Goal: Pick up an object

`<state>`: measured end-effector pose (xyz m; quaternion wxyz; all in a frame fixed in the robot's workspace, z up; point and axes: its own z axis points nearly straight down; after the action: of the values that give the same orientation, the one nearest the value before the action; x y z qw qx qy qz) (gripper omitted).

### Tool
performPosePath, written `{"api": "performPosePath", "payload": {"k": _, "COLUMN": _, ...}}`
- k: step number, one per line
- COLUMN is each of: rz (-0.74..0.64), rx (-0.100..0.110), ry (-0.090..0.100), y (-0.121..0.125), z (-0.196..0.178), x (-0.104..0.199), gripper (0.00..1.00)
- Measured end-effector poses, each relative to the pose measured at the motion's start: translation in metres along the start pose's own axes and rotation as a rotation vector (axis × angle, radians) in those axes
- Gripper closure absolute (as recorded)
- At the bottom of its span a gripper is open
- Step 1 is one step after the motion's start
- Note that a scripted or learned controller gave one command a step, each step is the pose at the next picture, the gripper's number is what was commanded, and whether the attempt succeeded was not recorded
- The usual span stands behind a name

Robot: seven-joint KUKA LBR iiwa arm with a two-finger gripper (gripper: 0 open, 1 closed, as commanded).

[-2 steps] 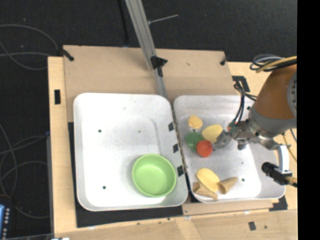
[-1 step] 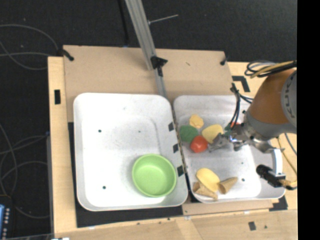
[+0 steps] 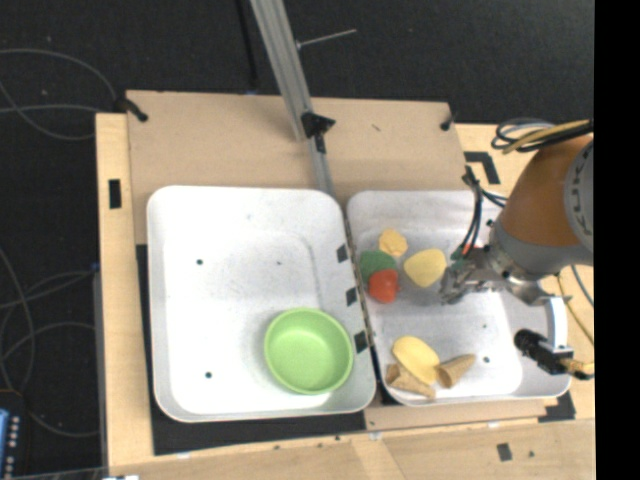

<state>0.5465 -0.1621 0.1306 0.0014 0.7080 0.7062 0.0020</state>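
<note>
**Approach step: pincer low in the right bin**

Camera view. Right bin [image 3: 500, 230]: yellow piece [image 3: 425, 266], small yellow piece [image 3: 393, 242], green-and-red item [image 3: 380, 274], yellow lump [image 3: 414, 358], tan pieces [image 3: 455, 370]. Left bin [image 3: 220, 228]: green bowl [image 3: 308, 350].

Pincer [image 3: 455, 286]: just beside the yellow piece, nothing seen between its tips; whether they stand apart or together cannot be told.

Judged step: reaching, no grasp yet. Next move likely calls for centring over the yellow piece before closing.

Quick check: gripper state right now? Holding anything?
Gripper: low in the right bin, beside the yellow piece; open or shut cannot be told, and nothing is seen held.
</note>
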Motion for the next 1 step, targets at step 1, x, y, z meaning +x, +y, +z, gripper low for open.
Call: {"api": "performPosePath", "payload": {"k": 1, "rz": -0.006, "rx": -0.004, "ry": -0.003, "y": 0.0010, "z": -0.0643, "x": -0.0031, "gripper": 1.00}}
